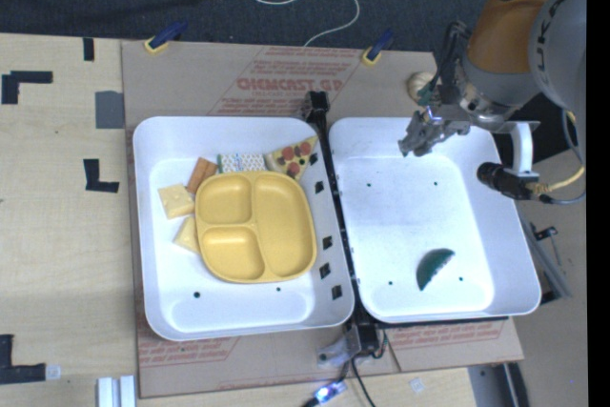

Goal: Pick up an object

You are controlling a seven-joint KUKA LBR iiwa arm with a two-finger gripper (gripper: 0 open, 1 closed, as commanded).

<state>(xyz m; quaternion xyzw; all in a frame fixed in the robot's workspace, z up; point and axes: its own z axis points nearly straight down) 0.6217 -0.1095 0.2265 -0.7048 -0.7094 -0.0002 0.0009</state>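
Observation:
A dark green leaf-shaped object (436, 266) lies in the right bin (379, 226), near its front right corner. My gripper (416, 141) hangs over the back of the right bin, well behind the green object and apart from it. I see nothing between its fingers. In the left bin (157, 248) a yellow divided plate (255, 226) lies on top of several small items: tan cracker-like pieces (177, 201), an orange-brown piece (201, 173) and patterned pieces (294, 156) along the back.
A black clamp (316, 105) sits at the back between the two bins. A white cable (305, 0) loops over the dark surface behind the cardboard. The arm's body (519, 24) and a black-and-white fitting (515, 172) stand at the right bin's right edge.

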